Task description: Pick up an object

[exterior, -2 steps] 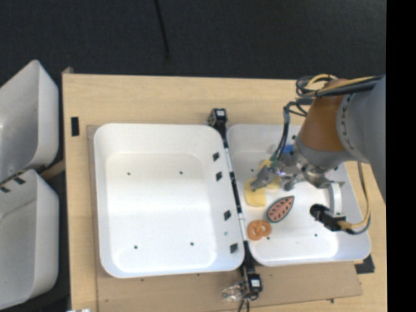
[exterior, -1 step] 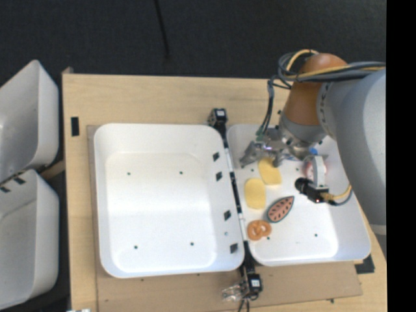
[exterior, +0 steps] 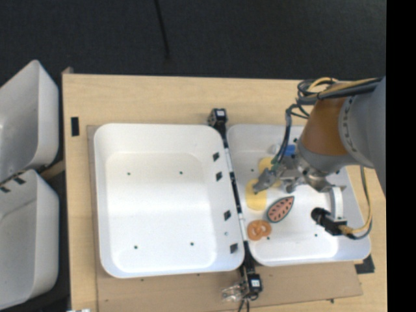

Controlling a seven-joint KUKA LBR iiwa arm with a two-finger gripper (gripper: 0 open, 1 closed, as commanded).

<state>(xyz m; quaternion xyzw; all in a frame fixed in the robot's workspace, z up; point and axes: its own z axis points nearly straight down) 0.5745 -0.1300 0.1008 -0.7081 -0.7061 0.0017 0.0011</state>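
Reaching in from the right, the grey arm [exterior: 354, 125] with its orange band [exterior: 322, 129] hangs over the right bin [exterior: 305, 255], its wrist low above the bin floor. The gripper [exterior: 263, 186] sits over the left part of that bin, just above a pale yellow object [exterior: 256, 199]; whether the fingers are spread or pressed together cannot be told (they are dark, small and blurred against the wrist hardware), and nothing is visibly pinched between them. Another yellow piece [exterior: 266, 164] shows just behind the gripper, partly hidden, with a small blue item [exterior: 288, 152] further back beside the cables. A reddish-brown oval object with pale speckles [exterior: 281, 209] lies just right of the pale yellow one, tilted diagonally. An orange ring-shaped object [exterior: 259, 229] lies near the bin's left wall, in front of the others. All candidate pick objects rest in the right bin. The left bin [exterior: 104, 174] sits beside it, the two rims touching along the middle. Both bins stand on the tan worktop [exterior: 162, 99].
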